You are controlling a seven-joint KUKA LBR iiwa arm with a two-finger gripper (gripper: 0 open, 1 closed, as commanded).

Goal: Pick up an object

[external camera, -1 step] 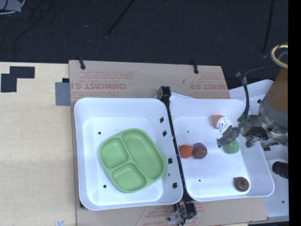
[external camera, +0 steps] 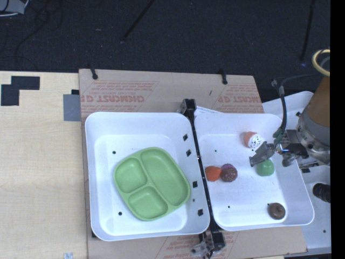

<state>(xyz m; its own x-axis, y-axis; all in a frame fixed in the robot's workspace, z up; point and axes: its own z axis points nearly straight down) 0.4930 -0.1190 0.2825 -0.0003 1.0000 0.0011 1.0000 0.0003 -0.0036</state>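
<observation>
Pincer closing in on the small green round object.
Finger state: cannot tell. Approach step; next, lower squarely over it and clamp.

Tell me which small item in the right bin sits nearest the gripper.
The green ball, right under the gripper; the others lie farther off.

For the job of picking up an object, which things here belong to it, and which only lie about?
Belong to the job:
gripper
green ball
orange ball
dark red ball
brown disc
orange and white toy

Only lying about:
green plate
left bin
</observation>
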